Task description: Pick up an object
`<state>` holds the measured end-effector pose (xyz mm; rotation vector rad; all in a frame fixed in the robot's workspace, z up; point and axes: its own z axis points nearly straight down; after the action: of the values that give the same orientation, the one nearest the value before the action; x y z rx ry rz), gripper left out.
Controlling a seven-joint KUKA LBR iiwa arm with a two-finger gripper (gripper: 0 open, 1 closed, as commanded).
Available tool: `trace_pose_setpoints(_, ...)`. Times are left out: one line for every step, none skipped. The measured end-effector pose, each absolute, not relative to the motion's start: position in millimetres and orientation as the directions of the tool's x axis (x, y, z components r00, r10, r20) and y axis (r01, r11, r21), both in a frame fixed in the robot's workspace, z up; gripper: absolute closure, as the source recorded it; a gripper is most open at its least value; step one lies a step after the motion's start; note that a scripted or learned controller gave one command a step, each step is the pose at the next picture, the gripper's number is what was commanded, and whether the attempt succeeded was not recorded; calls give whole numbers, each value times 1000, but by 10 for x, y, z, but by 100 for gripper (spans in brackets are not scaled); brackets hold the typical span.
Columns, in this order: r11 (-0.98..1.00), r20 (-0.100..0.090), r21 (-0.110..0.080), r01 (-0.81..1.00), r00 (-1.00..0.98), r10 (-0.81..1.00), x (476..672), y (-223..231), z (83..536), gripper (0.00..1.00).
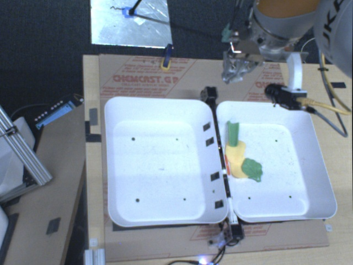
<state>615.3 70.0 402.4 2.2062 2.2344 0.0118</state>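
The end effector (238, 70) hangs in the upper right of the frame, above the counter (143, 76) behind the right bin (314, 164); its tips look blurred, so I cannot tell how far open it is. The arm (287, 4) is cut off by the top edge. In the right bin, near its left wall, lie a green stick (233, 133), a yellow piece (236, 159) and a green lump (252, 169), touching one another.

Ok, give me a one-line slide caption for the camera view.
End effector poised above the bench behind the right bin, which holds a yellow piece and two green pieces near the divider.
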Motion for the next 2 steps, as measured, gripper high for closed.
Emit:
trace_pose_setpoints(12,5,7,1000,-12,1000,5288,1182,4577,100)
trace_pose_setpoints(10,4,7,1000,-10,1000,5046,1666,5073,100)
